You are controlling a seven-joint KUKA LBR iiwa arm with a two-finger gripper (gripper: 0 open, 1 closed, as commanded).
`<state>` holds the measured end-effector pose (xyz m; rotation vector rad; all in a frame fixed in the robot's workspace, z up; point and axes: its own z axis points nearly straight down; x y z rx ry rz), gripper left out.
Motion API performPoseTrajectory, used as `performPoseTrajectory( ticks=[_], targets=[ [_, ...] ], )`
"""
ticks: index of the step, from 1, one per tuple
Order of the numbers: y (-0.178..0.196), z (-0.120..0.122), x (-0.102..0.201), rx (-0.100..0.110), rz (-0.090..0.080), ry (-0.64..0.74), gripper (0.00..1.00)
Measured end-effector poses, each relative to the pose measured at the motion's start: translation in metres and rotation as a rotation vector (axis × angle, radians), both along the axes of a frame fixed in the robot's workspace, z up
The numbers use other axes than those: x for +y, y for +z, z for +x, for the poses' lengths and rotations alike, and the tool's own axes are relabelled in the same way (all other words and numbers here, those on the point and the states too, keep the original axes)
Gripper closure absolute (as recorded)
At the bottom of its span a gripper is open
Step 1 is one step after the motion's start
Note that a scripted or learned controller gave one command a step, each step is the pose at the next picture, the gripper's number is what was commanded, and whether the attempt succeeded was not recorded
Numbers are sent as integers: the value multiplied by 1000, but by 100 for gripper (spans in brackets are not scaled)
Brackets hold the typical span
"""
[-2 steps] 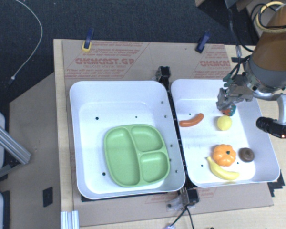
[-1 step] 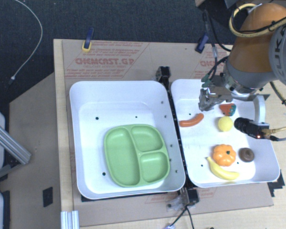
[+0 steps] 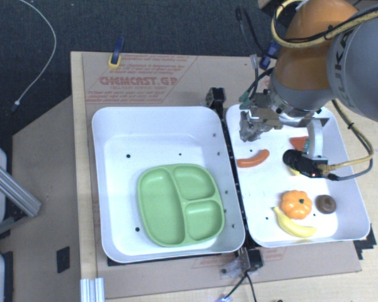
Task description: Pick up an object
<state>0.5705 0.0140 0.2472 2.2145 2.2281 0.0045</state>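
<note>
Inspection at this moment: my tool [image 3: 252,129] stands over the right bin [image 3: 264,200], at that bin's far left corner. It is just beyond the orange sausage [image 3: 252,159], and a strip of white bin floor shows between the two. From this slant I cannot tell whether the tool is wide or narrow, and I cannot see anything gripped in it. My arm [image 3: 315,24] comes in from the view's right, its orange band high above the sausage. The sausage lies flat and slightly curved on the bin floor, close to the wall that the two bins share. A red-orange piece [image 3: 297,143] lies to the right of the sausage and a little farther back, partly hidden behind my wrist parts, so its kind cannot be told. An orange pumpkin [image 3: 296,204] sits right of the sausage and nearer the camera. A yellow banana [image 3: 294,226] lies nearer still and touches the pumpkin's near side. A brown round piece [image 3: 326,204] sits farther right of the sausage than the pumpkin, just beside the pumpkin but apart from it. The left bin [image 3: 113,168] lies left of the sausage, across the shared wall. It holds a green plate [image 3: 157,200] with three compartments, lying flat toward its near side. Both bins rest on the brown counter [image 3: 88,106].
</note>
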Motion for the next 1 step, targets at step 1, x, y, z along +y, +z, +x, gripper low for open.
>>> performPoseTrajectory(
  ticks=[1],
  targets=[
    [-13,8,61,2,0,0,100]
  ],
)
